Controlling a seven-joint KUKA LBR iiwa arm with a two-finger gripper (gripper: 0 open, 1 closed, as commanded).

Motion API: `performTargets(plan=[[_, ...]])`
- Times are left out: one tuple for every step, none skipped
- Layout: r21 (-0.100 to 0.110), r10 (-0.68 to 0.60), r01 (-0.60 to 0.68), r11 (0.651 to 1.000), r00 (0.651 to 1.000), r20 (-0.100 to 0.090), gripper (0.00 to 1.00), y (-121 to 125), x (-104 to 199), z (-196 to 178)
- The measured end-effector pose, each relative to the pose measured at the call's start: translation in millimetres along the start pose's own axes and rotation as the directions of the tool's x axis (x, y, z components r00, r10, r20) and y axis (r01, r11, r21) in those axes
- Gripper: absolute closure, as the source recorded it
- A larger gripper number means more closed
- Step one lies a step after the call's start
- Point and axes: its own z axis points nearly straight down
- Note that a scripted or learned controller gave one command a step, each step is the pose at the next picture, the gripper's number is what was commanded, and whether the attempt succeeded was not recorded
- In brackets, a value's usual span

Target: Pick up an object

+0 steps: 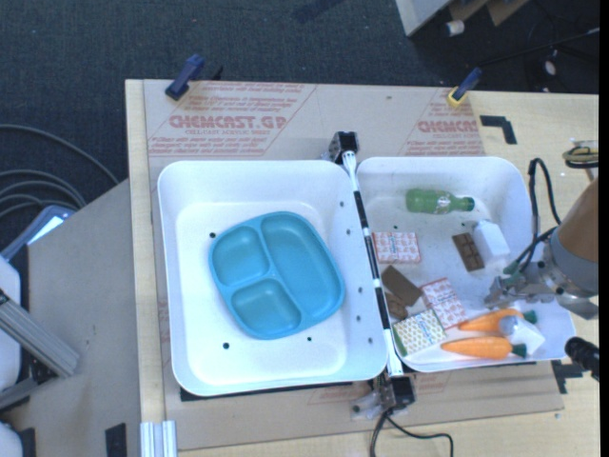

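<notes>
Two orange carrots [479, 334] with green tops lie in the right bin [514, 171], near corner, long axes running left to right, tops pointing right. The bins sit on a pale wooden tabletop [143, 255] over dark carpet [67, 55]. The fingers [509, 288] hover just above; their opening cannot be told

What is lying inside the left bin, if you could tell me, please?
The left bin holds a blue divided plate, set at a slant, its three compartments bare. Whatever lies beneath the plate is covered.
</notes>
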Motion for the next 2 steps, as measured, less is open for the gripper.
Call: performTargets(plan=[[0.001, 0.0, 0.0, 1.0, 1.0, 0.0, 0.0, -0.2, 0.1, 0.2], [0.0, -0.003, 0.003, 1.0, 1.0, 0.001, 0.0, 66.8, -0.4, 9.7]])
